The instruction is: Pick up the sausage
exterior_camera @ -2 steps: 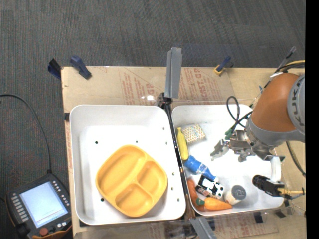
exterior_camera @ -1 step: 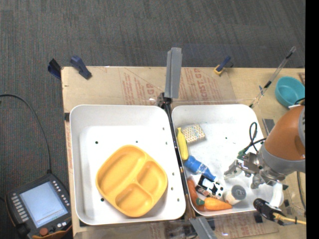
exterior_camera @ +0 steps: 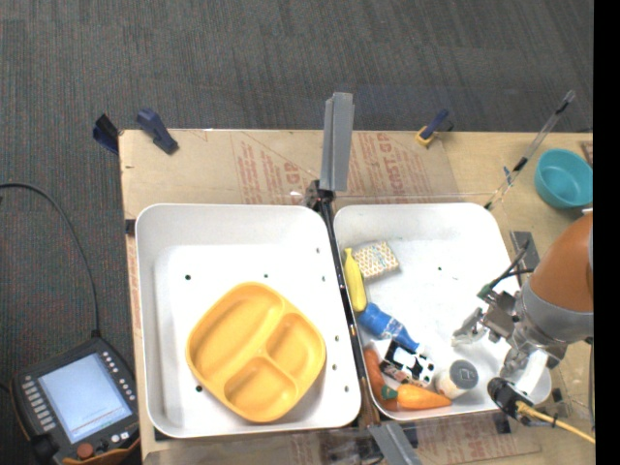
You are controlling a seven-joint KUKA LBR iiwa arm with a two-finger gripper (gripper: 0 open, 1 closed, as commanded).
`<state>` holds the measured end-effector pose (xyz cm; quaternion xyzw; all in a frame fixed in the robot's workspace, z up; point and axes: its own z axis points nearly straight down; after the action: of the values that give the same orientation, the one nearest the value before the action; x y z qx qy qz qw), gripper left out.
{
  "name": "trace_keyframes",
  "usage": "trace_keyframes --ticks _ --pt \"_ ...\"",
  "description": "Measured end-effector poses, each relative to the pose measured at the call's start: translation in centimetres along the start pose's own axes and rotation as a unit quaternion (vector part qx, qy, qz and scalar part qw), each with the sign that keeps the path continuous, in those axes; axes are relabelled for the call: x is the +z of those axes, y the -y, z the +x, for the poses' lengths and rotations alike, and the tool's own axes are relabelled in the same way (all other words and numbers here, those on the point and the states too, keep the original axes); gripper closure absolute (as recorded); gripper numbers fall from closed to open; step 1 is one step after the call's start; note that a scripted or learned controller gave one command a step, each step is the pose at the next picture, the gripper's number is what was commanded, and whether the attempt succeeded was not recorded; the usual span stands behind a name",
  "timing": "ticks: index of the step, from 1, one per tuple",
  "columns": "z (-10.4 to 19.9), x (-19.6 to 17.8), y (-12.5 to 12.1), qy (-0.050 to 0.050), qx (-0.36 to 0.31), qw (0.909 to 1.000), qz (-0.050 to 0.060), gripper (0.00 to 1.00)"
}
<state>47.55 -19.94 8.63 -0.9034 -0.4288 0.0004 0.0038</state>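
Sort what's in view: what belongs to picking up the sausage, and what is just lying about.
For the job: sausage, reddish, against the left wall of the right bin; gripper, above that bin's right side.
Lying about: yellow plate in the left bin; banana, blue bottle, carrot, checkered square.

You're looking at a robotics lab bench.
Your two white bins (exterior_camera: 155,260) sit on a cardboard-covered bench (exterior_camera: 242,168) with clamps (exterior_camera: 155,129) on its far edge, a teach pendant (exterior_camera: 73,400) on grey carpet (exterior_camera: 242,46) by its near-left corner.
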Motion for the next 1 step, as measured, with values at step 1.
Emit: trace_keyframes --ticks 1 --pt "-0.11 -0.01 -0.03 0.001 0.14 0.9901 -0.003 0.0"
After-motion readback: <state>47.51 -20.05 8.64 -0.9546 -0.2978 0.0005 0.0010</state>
